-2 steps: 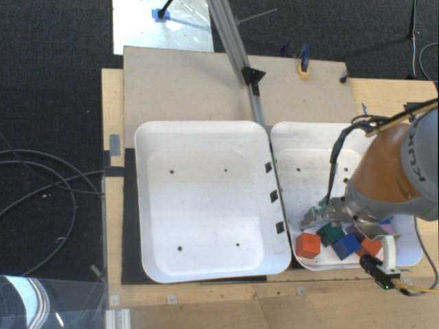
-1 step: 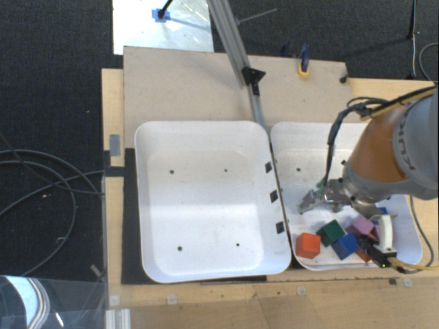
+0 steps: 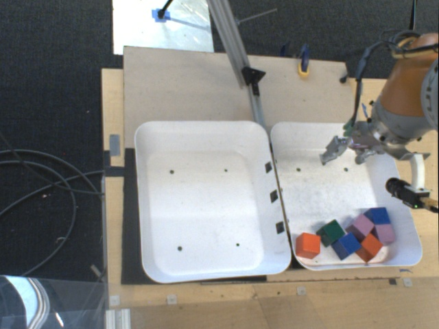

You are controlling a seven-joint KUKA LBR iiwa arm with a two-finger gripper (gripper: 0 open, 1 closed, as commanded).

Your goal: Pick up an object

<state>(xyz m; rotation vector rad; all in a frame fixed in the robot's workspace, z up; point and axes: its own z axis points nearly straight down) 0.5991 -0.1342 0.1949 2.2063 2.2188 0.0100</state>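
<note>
Several small cubes lie bunched in the near right corner of the right bin (image 3: 302, 184): an orange cube (image 3: 307, 245), a green cube (image 3: 332, 232), a blue cube (image 3: 346, 245), a pink cube (image 3: 361, 225), a second blue cube (image 3: 376, 216), a purple cube (image 3: 385, 234) and a red-orange cube (image 3: 370, 247). My gripper (image 3: 347, 152) hangs over the far part of the right bin, well behind the cubes. Its fingers are spread open with nothing between them.
The left bin (image 3: 147, 184) stands beside the right one, their rims meeting at a divider with black clips (image 3: 274, 196). A grey slanted pole (image 3: 233, 40) crosses above the far board. Cables (image 3: 41, 177) lie on the floor at left.
</note>
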